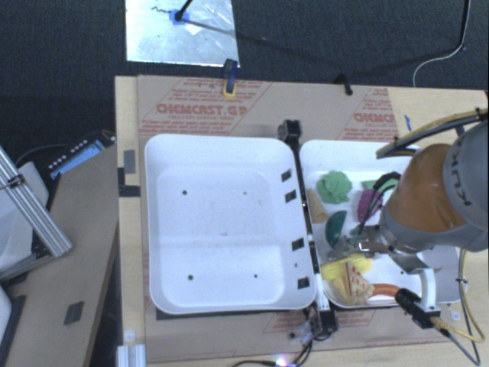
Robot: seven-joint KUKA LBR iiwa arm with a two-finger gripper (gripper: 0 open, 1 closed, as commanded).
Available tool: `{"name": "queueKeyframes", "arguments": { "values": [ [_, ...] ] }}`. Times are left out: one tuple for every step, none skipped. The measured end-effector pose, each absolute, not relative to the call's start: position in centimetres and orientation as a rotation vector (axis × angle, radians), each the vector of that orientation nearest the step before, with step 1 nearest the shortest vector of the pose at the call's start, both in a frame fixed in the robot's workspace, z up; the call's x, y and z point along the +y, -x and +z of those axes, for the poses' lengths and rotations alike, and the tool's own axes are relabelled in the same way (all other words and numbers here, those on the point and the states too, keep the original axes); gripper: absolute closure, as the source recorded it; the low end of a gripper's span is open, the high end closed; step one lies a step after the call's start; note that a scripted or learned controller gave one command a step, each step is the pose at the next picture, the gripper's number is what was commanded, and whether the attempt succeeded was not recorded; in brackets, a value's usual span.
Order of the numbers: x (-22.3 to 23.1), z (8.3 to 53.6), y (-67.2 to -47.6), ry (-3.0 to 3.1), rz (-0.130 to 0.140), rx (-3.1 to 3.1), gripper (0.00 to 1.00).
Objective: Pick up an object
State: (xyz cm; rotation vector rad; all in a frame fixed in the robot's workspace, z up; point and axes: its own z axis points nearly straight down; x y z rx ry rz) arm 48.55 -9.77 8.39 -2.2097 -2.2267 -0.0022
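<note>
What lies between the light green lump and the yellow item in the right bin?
In the camera view, a dark green piece lies between the light green lump and the yellow item.

A robotics lab: white bins point(221, 147) on a cardboard-covered bench point(202, 102), loose cables point(458, 29), dark carpet point(61, 52).

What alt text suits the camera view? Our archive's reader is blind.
A grey and orange arm reaches from the right over the right white bin, which holds a green lump, a yellow piece and other small items. The left bin sits beside it.
</note>
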Motion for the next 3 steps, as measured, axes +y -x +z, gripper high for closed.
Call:
{"name": "queueKeyframes", "arguments": {
  "values": [
    [-8.8,8.5,-53.5,2.216,-0.006,-2.232,0.0],
    [-8.5,8.5,-56.7,2.218,-0.005,-2.23,0.0],
    [-8.6,8.6,-64.1,2.219,-0.009,-2.234,0.0]
  ]
}}
